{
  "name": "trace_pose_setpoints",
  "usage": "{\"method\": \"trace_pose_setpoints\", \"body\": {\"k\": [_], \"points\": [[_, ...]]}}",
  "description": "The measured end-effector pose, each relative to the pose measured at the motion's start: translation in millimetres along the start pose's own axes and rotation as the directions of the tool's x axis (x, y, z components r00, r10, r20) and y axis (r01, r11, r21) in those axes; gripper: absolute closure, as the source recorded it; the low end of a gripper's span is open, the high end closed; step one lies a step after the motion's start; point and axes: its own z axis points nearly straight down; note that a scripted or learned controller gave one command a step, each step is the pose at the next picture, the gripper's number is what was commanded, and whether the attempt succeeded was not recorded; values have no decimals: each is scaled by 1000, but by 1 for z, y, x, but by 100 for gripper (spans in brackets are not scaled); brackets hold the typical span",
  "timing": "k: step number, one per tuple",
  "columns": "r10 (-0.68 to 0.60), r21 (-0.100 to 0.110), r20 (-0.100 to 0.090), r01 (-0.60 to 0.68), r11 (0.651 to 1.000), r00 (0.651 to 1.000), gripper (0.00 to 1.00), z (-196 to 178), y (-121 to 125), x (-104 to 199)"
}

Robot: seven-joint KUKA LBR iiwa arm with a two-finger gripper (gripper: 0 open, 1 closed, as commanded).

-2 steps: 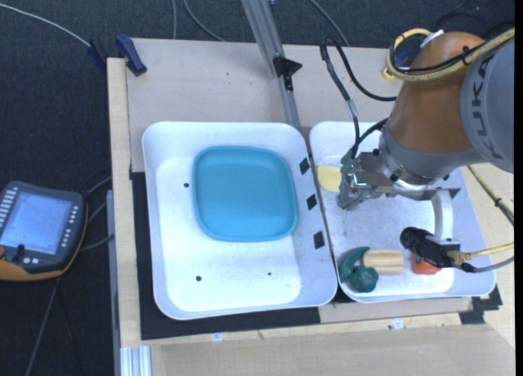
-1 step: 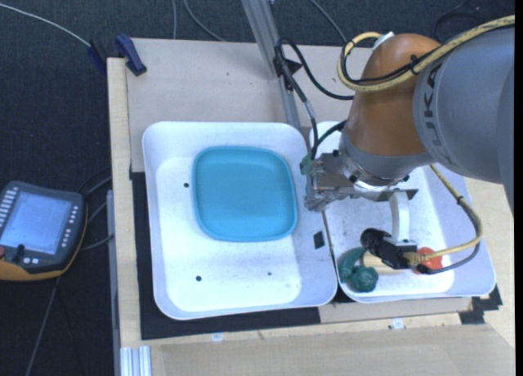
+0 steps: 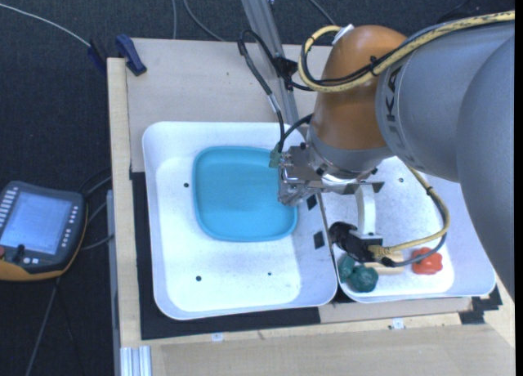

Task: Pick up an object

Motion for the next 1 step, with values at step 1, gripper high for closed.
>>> {"method": "trace_pose_setpoints", "body": {"k": [1], "points": [[2, 0, 0, -2, 1000, 1000, 0, 0, 0, -1]]}}
